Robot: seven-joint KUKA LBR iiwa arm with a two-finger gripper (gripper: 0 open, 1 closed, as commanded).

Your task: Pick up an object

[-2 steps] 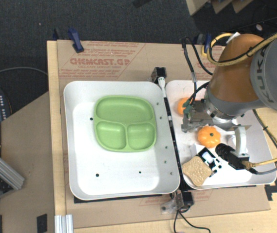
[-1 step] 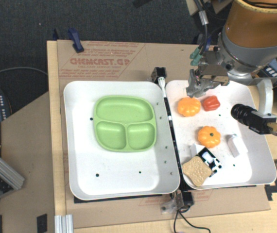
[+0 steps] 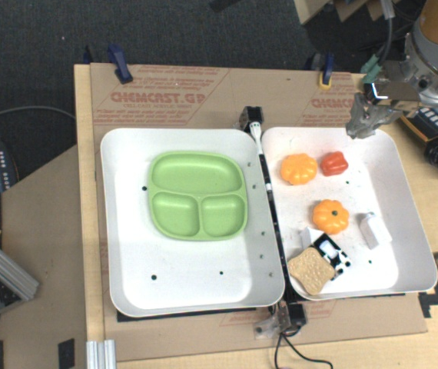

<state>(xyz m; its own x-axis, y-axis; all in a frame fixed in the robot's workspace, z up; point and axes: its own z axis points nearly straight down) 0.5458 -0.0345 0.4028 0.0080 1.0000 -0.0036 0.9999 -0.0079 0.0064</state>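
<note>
While gripper point(image 3: 363, 123) hovers, grip state unclear, red pepper point(image 3: 334, 163) lies near, below-left.

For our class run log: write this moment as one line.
gripper: above right bin back corner | holding: nothing seen | nearest: red pepper | green plate: left bin

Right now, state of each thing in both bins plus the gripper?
gripper: above right bin's top edge, holding nothing visible
green divided plate: flat in left bin
two orange pumpkins: right bin, apart
red pepper: beside upper pumpkin
cracker: bottom-left corner, on rim
grey block: lying alone
</note>
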